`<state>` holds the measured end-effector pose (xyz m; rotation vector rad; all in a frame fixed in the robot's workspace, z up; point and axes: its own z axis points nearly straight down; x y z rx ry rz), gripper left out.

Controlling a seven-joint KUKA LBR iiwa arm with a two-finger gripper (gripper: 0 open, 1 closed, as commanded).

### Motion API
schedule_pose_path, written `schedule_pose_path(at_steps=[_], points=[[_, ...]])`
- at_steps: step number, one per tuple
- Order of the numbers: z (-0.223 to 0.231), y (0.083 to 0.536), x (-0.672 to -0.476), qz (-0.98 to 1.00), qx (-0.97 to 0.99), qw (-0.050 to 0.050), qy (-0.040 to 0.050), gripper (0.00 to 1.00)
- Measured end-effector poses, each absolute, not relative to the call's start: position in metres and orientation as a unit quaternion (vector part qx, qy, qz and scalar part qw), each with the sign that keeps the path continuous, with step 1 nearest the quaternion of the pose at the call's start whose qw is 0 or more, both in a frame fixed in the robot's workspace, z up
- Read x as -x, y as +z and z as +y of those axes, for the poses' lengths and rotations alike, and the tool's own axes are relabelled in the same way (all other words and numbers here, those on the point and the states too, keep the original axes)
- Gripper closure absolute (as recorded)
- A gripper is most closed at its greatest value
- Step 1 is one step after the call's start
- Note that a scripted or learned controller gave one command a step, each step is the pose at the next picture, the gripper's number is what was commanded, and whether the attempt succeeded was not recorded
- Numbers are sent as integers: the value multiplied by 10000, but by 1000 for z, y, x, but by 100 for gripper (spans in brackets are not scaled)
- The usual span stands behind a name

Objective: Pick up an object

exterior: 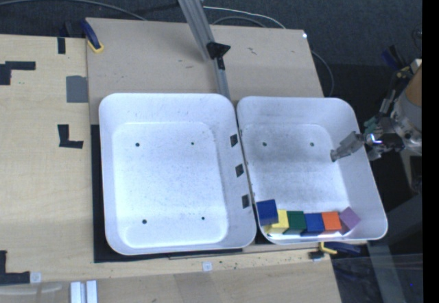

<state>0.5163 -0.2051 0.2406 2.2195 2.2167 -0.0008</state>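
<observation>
Several small blocks lie in a row along the front wall of the right bin (295,123): a blue block (266,210), a yellow one (278,225), a green one (295,221), a second blue one (314,223), an orange one (331,221) and a purple one (349,217). My gripper (345,147) reaches in over the right rim of that bin, well behind the blocks and above the bin floor. Nothing shows in it. The wrist behind it runs off the right side of the view.
The left bin (164,171) sits beside the right one on the wooden bench. A slanted metal pole (193,7) rises behind the bins. Blue and yellow clamps sit at the bench's far left corner (92,37) and front edge (336,248).
</observation>
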Motion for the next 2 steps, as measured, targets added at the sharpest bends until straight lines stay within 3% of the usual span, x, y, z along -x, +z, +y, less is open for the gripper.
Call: schedule_pose_path(at_steps=[1,2], points=[[-209,191,-545,7078,-7064,-14,-16,0],[-208,87,-590,7083,-7059,-15,-16,0]])
